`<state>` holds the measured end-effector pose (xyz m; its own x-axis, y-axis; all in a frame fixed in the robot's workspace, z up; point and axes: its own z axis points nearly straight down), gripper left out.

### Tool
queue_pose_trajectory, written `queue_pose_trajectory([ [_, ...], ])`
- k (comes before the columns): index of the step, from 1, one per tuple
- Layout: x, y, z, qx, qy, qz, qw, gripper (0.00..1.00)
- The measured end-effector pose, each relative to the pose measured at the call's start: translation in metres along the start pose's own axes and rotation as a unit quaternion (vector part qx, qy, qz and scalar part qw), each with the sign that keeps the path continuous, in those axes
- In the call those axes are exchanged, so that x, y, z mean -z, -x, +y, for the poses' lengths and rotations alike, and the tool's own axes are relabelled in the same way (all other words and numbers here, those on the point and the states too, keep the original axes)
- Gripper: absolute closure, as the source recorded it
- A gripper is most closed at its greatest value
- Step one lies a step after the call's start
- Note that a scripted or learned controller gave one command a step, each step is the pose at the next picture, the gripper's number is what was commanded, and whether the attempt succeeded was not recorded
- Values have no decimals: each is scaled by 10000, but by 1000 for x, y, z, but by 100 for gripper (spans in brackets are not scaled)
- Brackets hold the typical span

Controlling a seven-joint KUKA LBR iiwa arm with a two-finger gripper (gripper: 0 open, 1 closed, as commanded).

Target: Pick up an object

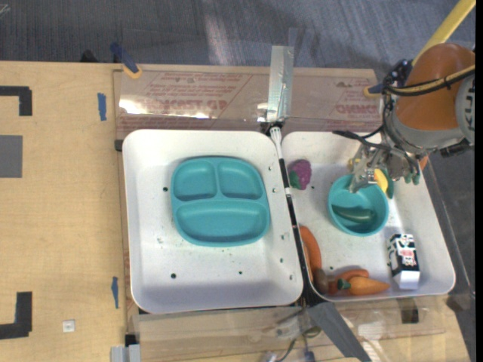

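Tool (375,170) at right of frame, over teal bowl's (358,211) upper rim beside something yellow (382,180); grip state unclear, can't tell.

Red print on clear sheet (198,95) behind bins (143,225), illegible.

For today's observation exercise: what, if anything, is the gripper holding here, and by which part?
It cannot be told. The gripper sits over the far rim of the teal bowl, with something yellow beside it, but no clear grasp shows.
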<state>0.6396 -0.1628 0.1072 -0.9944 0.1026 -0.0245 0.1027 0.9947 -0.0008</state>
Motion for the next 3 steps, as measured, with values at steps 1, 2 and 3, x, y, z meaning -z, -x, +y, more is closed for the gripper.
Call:
queue_pose_trajectory([
  [1,72,-65,30,-117,7,56,9999,100],
  [2,1,-103,52,97,-18,-61,9999,100],
  [3,-11,-11,65,-662,-20,13,9978,100],
])
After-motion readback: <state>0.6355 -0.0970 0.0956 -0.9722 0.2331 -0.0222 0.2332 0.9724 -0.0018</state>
